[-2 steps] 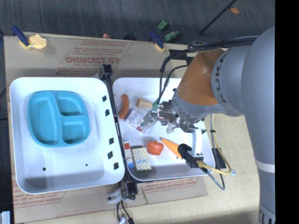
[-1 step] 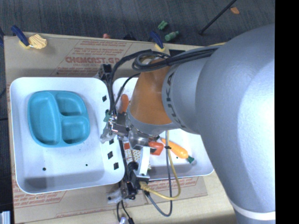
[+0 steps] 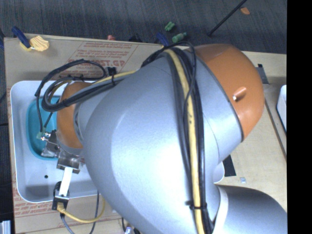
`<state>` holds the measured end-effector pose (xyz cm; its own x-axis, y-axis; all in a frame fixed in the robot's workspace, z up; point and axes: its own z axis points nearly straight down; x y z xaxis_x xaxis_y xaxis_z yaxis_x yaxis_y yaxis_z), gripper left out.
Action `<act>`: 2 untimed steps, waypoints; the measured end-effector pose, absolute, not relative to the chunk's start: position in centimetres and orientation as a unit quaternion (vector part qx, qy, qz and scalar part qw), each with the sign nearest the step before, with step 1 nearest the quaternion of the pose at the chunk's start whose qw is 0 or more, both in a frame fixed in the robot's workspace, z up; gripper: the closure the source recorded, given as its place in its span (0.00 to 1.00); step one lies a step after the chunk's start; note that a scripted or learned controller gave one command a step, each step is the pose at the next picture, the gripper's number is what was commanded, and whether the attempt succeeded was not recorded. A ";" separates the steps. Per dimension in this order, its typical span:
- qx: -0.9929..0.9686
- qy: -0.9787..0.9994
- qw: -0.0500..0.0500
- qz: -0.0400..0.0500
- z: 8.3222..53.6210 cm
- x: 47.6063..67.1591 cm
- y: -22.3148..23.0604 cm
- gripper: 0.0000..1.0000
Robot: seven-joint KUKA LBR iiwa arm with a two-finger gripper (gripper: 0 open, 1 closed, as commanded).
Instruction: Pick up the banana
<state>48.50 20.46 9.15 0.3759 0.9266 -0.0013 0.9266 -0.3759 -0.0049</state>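
Red print runs across the brown cardboard sheet (image 3: 97,50) beyond the claw (image 3: 48,147), on the far side of the bin. Only the letters "GP" at the end of one line can be read, and the rest is too small. The claw hangs inside the white bin (image 3: 22,179), under the orange band of the arm (image 3: 161,145). Whether it is wide or narrow cannot be told from here. A teal container (image 3: 33,126) lies in the bin just beside the claw, partly under the wrist; its contents are hidden. I cannot tell where the banana is, because the arm covers much of the bin. Well apart from the claw, past the arm, the edge of the other white bin (image 3: 282,106) rests on the surface.
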 end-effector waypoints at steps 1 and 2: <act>-0.830 -0.558 0.001 0.000 10.3 48.8 20.4 1.00; -0.836 -0.549 0.001 0.003 20.1 47.6 12.7 1.00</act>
<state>47.55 12.70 20.08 0.3981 0.9174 -0.0032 0.9173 -0.3981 -0.0056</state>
